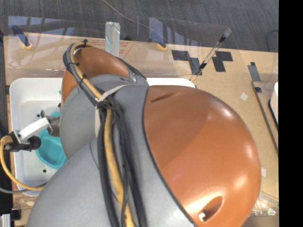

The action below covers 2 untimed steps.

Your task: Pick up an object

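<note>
Arm (156, 150) bulk covers most of the camera view: my grey casing and orange band sit close under the lens, with a bundle of black and yellow cables (111, 141) running along the grey link. My reach extends over the left bin (19, 91), whose white wall and floor show at the left edge. My wrist end is largely hidden behind my own body. What shows near it is a white bracket (31, 128) and a black fitting (21, 145) with a yellow hose (4, 162) looping off it. Gripper state: cannot tell from this angle. Teal object (51, 150) lies on the left bin floor, just below the white bracket, partly hidden by my grey link. Whether anything of mine touches it, I cannot tell. Brown board (236, 74) with black tape marks lies behind the bins.
</note>
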Tool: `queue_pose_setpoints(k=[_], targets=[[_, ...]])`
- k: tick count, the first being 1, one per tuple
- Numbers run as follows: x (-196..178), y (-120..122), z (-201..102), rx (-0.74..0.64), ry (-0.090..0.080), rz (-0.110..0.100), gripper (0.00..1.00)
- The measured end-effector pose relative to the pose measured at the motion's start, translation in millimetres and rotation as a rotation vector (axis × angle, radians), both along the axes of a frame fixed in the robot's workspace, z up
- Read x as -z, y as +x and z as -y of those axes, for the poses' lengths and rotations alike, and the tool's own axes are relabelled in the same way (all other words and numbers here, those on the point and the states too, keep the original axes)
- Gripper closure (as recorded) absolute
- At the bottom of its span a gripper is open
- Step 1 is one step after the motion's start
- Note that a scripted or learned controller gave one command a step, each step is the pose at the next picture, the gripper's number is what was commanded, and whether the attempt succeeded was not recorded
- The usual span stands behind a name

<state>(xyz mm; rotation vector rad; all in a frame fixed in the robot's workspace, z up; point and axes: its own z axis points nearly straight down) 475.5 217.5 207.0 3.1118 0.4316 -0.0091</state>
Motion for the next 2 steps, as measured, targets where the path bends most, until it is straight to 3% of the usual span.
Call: queue_pose_setpoints(k=[2], targets=[[34,-1,-1,0.066,0.000,-0.003,1.00]])
